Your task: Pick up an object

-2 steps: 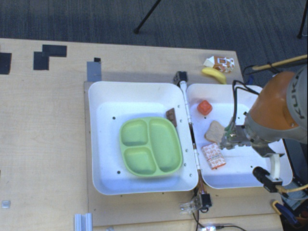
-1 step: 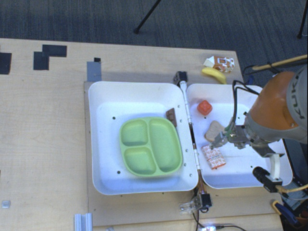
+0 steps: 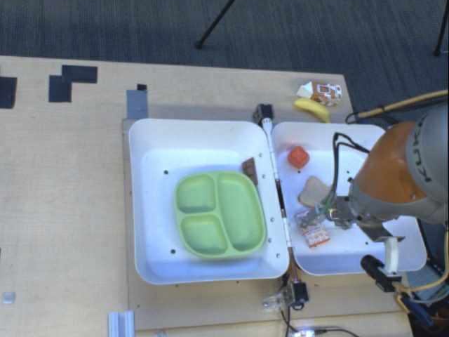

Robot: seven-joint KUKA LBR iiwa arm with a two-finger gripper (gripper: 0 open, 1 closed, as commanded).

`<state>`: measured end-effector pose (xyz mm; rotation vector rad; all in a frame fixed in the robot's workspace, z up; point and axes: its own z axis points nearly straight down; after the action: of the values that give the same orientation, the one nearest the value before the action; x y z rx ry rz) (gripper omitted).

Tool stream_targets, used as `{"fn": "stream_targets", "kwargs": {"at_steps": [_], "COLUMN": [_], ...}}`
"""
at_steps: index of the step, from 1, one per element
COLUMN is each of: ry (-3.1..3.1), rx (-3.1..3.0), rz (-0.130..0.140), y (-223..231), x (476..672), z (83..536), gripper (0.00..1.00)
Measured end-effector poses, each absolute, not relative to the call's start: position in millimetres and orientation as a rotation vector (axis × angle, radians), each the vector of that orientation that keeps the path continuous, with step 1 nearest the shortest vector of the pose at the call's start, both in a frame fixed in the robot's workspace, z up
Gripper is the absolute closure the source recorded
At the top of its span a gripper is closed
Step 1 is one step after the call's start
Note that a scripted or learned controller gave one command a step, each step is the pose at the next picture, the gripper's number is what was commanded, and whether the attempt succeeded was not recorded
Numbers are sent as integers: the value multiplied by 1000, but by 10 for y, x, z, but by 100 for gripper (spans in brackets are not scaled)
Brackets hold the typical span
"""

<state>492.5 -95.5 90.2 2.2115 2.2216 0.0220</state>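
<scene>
Fingers [image 3: 324, 214] low in right bin [image 3: 414, 255]; grip state unclear. Small packet [image 3: 316, 236] just below fingers, tan bread slice [image 3: 313, 190] just above, red object [image 3: 299, 156] farther above. Green divided plate [image 3: 219, 214] well left.

A KUKA iiwa arm [image 3: 410, 163] seen from above: its rounded upper casing is pale grey, with part of the maker's name in dark capital letters along the shell. Below the grey, a broad, glossy orange band [image 3: 389, 170] wraps the wrist section, bulging like a dome. A thin black cable [image 3: 337, 161] loops off the orange band and runs down beside it toward the tool end. Beneath the band sits a darker grey metal collar. The gripper [image 3: 330, 213] is a compact cluster of grey and silver metal parts, with a small green spot on it; its details are too small to resolve.
</scene>
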Motion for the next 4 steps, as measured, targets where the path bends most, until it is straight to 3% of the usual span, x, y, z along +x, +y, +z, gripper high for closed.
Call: {"fn": "stream_targets", "kwargs": {"at_steps": [1,2,3,4], "ry": [2221,2220,2225,2224], "rx": [2205,2206,2201,2202], "rz": [33,33,39,38], "y": [-946,-946,-931,-931], "x": [4959,4957,4975,4974], "z": [1034,1031,1139,1138], "gripper": [100,0,100,0]}}
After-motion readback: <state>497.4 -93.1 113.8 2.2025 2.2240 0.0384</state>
